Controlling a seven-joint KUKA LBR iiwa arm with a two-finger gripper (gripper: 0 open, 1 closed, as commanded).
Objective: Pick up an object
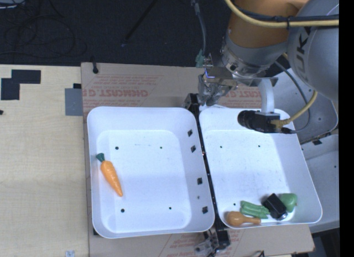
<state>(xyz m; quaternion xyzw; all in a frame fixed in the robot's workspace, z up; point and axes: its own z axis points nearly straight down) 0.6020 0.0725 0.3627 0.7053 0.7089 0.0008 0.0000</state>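
An orange carrot (111,177) with a green top lies at the left side of the left bin (142,119). In the right bin (254,156), near its front right corner, lie a green bean pod (254,209), a black block (274,205), a green piece (288,199) and a tan pear-shaped piece (241,219). My gripper (211,96) hangs above the back edge of the bins, near the divider between them, far from all these objects. Nothing shows between its fingers.
The arm's orange and grey wrist (263,18) fills the upper right. A black cylinder (260,121) on a white bracket juts over the right bin's back edge. Brown cardboard (138,87) lies under the bins, a wooden benchtop (38,156) to the left.
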